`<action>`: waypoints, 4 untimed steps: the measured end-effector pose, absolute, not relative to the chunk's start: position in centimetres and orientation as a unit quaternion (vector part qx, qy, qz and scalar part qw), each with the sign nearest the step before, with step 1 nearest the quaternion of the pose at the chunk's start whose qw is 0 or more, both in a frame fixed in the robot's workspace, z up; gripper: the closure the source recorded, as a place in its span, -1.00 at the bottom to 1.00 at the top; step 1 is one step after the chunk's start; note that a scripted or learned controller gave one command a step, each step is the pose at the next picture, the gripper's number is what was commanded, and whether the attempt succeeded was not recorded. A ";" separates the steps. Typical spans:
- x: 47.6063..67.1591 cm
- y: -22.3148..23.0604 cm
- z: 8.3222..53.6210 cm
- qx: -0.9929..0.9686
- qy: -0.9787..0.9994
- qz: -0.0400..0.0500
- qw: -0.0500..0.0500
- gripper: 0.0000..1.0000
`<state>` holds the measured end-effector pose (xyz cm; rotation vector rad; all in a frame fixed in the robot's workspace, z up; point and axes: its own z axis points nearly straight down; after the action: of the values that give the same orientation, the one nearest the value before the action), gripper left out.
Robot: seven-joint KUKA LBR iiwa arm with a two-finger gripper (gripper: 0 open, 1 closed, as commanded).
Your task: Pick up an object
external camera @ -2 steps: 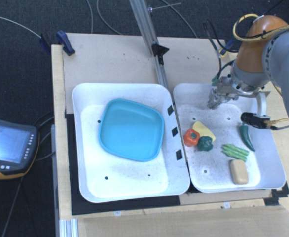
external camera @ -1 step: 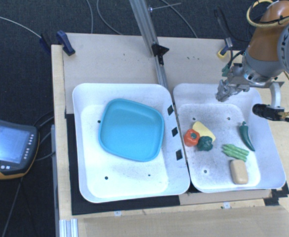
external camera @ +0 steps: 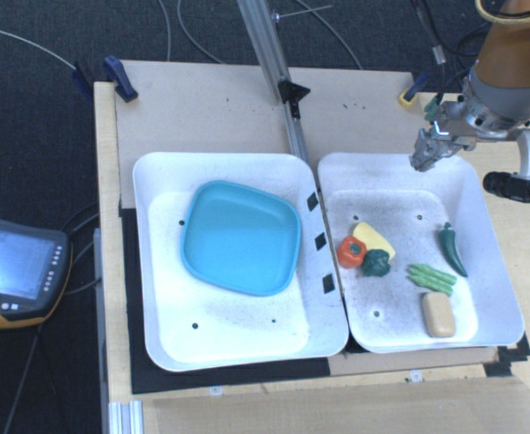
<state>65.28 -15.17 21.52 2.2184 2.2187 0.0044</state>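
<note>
Hovering pincer [external camera: 425, 158] over right bin [external camera: 482, 208] rim, finger state unclear, no legible writing

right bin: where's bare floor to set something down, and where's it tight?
Free: right bin floor's far strip, between the far wall under the claw and the yellow piece; also the near-left corner. Crowded: centre to near-right, around tomato, green beans, beige block.
</note>
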 end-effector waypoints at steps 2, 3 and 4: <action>63.5 -10.3 25.4 0.706 0.708 0.000 0.000 1.00; 61.2 -6.6 25.0 0.706 0.708 0.001 0.000 1.00; 59.2 -1.5 23.8 0.706 0.709 0.000 -0.001 1.00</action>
<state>59.17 -1.51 23.75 2.2174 2.2269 0.0006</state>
